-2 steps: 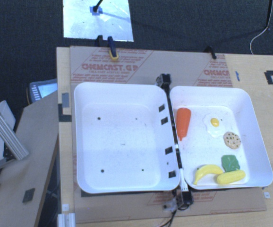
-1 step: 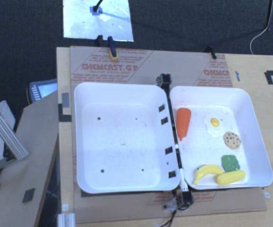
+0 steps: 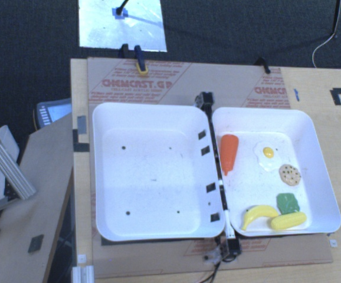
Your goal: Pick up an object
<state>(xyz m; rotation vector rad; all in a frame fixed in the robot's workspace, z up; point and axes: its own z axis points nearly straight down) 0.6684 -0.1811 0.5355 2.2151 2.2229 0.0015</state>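
The right bin (image 3: 312,134) holds several toy foods. An orange carrot (image 3: 228,152) lies along its left wall. A fried egg (image 3: 267,154) sits near the middle, with a round cookie (image 3: 289,174) just below and to its right. Near the front wall a green piece (image 3: 287,202) rests above a yellow banana (image 3: 258,214) and a yellow corn-like piece (image 3: 288,220), which lie close together.
The left bin (image 3: 108,122) stands beside the right one, joined by a black clipped seam (image 3: 212,158). Both rest on a cardboard sheet (image 3: 176,81) on the wooden bench. A metal plate (image 3: 122,15) lies on the dark floor behind. A cable (image 3: 330,37) hangs at the upper right.
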